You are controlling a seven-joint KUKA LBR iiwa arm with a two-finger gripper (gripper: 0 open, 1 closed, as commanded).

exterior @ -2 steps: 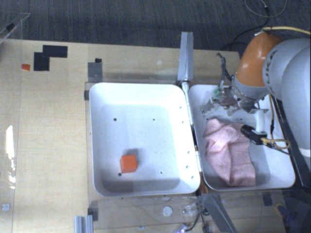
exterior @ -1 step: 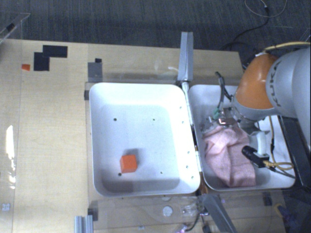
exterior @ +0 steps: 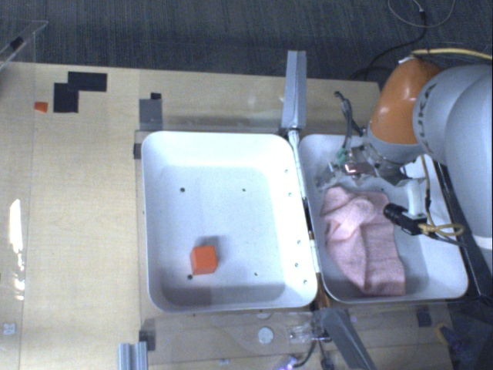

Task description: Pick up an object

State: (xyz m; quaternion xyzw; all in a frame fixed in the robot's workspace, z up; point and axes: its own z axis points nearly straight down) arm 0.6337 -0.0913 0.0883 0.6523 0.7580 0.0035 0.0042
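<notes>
While sweeping from nine o'clock across: on the far left of the bench, a few small black blocks and a tiny orange square, well apart from both bins. Next, the left bin, with a small orange cube lying toward seven o'clock on its floor, alone. Then the right bin, with a pink cloth sprawled across its middle, long axis running from eleven o'clock down to five. At the cloth's twelve o'clock end, just beside or touching it, the claw, hanging low under the orange band. Cannot tell how wide the claw stands, nor whether anything sits in it. Judged nearest target: the cloth, directly toward six o'clock from the claw; the cube well away toward eight o'clock.
</notes>
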